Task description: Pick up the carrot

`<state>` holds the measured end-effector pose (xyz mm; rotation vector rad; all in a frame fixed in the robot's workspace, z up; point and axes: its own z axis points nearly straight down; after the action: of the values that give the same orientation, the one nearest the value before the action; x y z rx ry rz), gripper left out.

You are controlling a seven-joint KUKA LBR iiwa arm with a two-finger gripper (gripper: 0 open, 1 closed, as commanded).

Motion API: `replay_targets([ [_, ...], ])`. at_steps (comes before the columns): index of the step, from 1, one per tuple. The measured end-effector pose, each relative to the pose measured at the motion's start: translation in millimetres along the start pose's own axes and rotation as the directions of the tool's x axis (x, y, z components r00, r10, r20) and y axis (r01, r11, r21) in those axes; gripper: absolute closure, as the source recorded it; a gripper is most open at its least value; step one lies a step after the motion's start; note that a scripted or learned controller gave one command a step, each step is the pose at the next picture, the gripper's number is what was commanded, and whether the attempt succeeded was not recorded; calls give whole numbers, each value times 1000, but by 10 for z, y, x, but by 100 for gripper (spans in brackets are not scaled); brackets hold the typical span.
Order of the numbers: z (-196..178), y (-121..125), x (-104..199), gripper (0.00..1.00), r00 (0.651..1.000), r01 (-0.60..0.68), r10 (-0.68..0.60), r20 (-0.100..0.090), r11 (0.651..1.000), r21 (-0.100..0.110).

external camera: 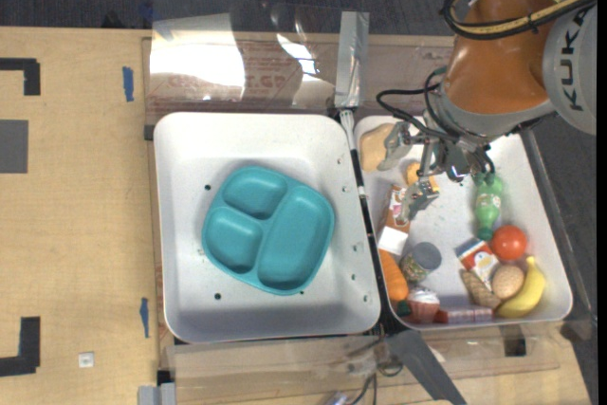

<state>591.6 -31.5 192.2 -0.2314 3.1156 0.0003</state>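
The carrot (393, 274), short and orange, lies along the left wall of the right bin (550, 204), near its front. My gripper (429, 174) hangs over the back half of that bin, under the orange-banded wrist, well behind the carrot and slightly to its right. Its lower end is lost among cables and small items, so its state is unclear. A small red-and-white packet (402, 207) sits just below it.
Around the carrot lie a grey round lid (424, 256) and a strawberry (423, 305). Further right are a green bottle (487, 204), a tomato (510, 242), a banana (527, 291) and a carton (475, 257). A teal divided plate (268, 228) sits in the left bin (180, 156).
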Motion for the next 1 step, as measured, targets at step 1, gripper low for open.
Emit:
replay_targets([
  [1, 63, -352, 161, 0, 869, -495, 495, -13, 869, 7],
])
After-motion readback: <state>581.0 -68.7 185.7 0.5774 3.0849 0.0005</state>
